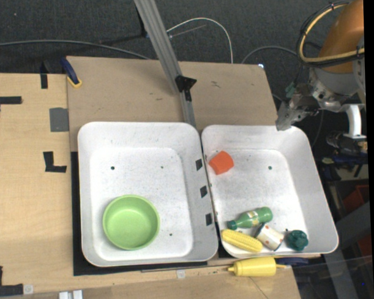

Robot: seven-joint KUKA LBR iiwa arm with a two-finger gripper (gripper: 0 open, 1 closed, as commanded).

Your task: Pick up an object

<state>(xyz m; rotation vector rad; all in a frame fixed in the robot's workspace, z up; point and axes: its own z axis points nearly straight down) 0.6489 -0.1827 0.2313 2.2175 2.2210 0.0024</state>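
The right bin (298,172) holds an orange block (221,162) near its back left. Along its front edge lie a green bottle (249,219), a yellow corn cob (241,241), a small white can (271,236) and a dark teal object (296,239). A green bowl (131,221) sits at the front of the left bin (138,147). My gripper (288,116) hangs over the back right corner of the right bin, well away from every object, with the grey arm and orange band behind it at the top right.
A yellow mustard bottle (255,267) lies on the bench just outside the right bin's front rim. A grey metal pole (165,48) slants from the top down to the gap between the bins. Cables loop across the dark floor at the back.
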